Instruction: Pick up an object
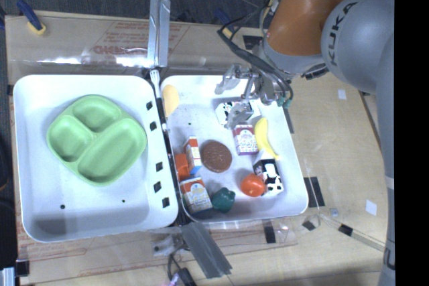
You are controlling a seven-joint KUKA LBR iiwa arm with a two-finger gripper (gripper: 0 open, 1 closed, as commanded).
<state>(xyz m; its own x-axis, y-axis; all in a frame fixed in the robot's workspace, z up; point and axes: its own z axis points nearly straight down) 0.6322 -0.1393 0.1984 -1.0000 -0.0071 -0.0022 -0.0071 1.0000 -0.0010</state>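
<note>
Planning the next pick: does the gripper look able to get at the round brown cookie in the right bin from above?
Probably yes. The round brown cookie lies flat and uncovered in the right white bin, nothing on top of it. The gripper hovers nearby, though small cartons crowd its left side.

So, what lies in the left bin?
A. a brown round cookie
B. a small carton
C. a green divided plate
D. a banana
C: the green divided plate lies in the left bin, while the banana, cookie and cartons are all in the right bin.
</note>
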